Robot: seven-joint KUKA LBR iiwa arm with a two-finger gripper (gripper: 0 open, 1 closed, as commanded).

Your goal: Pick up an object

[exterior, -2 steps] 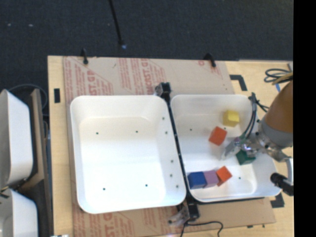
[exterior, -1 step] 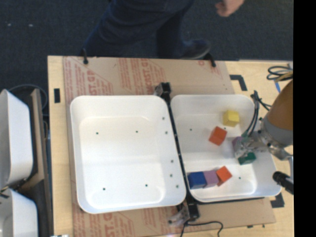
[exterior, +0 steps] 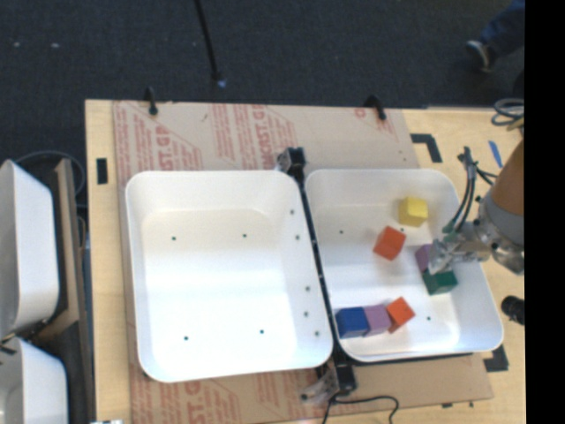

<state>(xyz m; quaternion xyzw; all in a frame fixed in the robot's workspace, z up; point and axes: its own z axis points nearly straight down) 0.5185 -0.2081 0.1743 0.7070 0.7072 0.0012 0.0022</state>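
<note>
My gripper hangs low over the right side of the right bin, reaching in from the right. A green block lies just under and in front of it, touching or nearly touching the tip. A small purple block sits against the gripper's left side, partly hidden. Further left lie an orange block and a yellow block. Along the bin's near wall a blue block, a light purple block and a second orange block stand in a row.
The left bin sits beside the right one, with a black clip at the top of their shared edge. Both rest on a cardboard sheet on the bench. Cables run along the arm at the right.
</note>
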